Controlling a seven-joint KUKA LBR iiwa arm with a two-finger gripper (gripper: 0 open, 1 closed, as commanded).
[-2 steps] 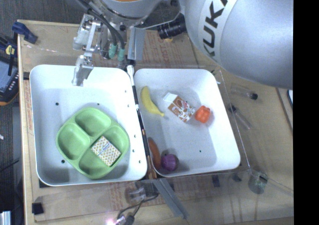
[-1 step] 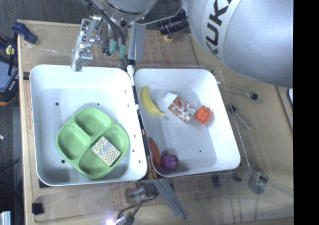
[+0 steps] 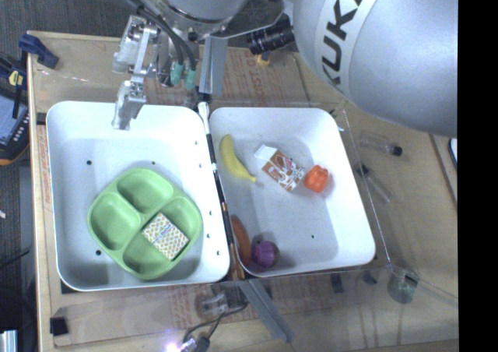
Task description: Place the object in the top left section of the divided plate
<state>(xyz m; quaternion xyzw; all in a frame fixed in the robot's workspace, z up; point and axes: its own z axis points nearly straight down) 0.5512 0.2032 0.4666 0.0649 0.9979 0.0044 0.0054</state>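
The arm is reaching in over the far edge of the surface, and its pincer (image 3: 124,109) is hanging above the back rim of the left bin (image 3: 62,156); whether the pincer is open or closed cannot be told from this angle, and nothing is showing between its tips. The green divided plate (image 3: 117,218) is lying in the left bin, and a small patterned packet (image 3: 165,235) is sitting flat in one of its lower compartments. The task does not name the object, so this packet is probably it; if so, it is resting in the wrong section. It appears light, thin and fairly stiff, likely with a slick printed skin, so a grip across its short sides, taken at the middle, should hold best, since the flat face is offering little to pinch. In the right bin (image 3: 342,210) a banana (image 3: 233,160), a second printed packet (image 3: 282,170), an orange item (image 3: 316,179), a purple round item (image 3: 265,252) and a carrot (image 3: 242,238) are lying apart.
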